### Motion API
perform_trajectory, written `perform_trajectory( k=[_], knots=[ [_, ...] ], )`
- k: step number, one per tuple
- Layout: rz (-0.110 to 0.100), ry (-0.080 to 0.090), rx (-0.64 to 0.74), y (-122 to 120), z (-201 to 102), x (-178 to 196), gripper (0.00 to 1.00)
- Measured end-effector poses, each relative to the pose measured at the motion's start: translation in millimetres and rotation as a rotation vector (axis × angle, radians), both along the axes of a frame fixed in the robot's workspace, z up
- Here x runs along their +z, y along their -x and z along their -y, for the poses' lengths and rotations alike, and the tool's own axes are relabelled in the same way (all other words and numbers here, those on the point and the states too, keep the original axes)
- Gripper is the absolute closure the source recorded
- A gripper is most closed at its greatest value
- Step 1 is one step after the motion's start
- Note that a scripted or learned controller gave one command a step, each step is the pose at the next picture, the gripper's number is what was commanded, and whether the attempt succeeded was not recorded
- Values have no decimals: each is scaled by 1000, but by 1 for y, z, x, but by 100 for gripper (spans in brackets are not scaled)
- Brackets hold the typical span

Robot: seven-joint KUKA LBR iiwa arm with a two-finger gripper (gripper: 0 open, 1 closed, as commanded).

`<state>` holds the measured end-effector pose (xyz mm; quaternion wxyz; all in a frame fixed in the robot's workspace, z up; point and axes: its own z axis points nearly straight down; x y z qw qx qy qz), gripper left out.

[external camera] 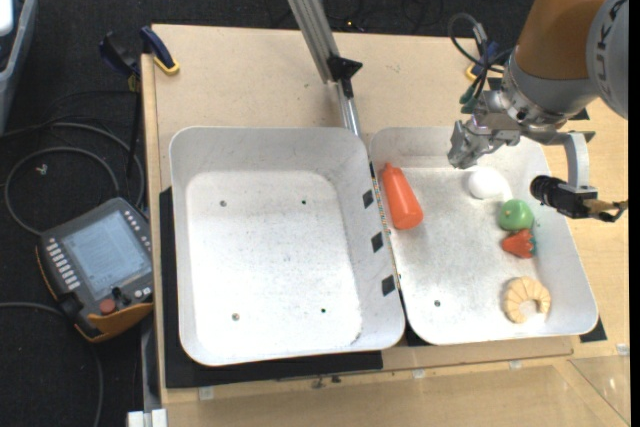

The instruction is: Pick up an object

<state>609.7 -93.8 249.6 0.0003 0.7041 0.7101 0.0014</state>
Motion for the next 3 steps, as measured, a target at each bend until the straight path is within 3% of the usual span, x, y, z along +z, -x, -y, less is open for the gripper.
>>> perform_trajectory(
  k=[2, 3],
  knots=[
    [-2, 1, 0, -19, -113, -14, 100],
    [-5, 0, 0, -15, -168, -24, 100]
  ],
)
